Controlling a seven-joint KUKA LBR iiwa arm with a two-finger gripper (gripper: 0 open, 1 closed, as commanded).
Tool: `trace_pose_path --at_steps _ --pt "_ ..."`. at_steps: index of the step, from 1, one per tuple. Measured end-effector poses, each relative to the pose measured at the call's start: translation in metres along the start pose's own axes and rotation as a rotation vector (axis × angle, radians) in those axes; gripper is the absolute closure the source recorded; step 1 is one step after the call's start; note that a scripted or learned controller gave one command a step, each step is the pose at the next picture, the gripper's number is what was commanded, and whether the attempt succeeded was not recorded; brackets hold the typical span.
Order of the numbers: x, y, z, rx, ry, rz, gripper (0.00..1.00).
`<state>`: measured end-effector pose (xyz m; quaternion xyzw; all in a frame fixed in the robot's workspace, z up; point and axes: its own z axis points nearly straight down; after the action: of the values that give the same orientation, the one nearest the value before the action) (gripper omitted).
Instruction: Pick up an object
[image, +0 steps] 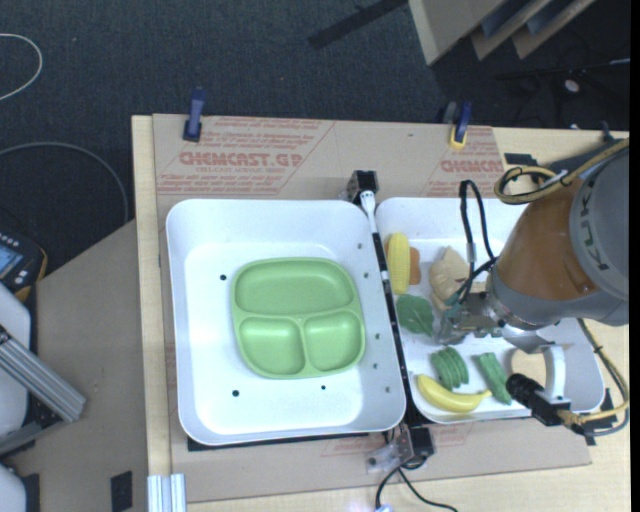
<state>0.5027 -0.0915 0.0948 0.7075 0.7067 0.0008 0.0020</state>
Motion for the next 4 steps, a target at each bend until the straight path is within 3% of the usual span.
trace_pose_path --at_steps 1,2,3,4 --pt "0.000 0.000 0.000 0.001 0.000 0.001 0.00" --pt "0.066 0.048 -0.096 -0.009 0.003 -0.011 0.00" --pt "0.104 -0.027 -0.090 0.012 0.005 -0.005 0.00" --pt "0.101 -0.023 -0.100 0.004 0.002 -0.001 1.00"
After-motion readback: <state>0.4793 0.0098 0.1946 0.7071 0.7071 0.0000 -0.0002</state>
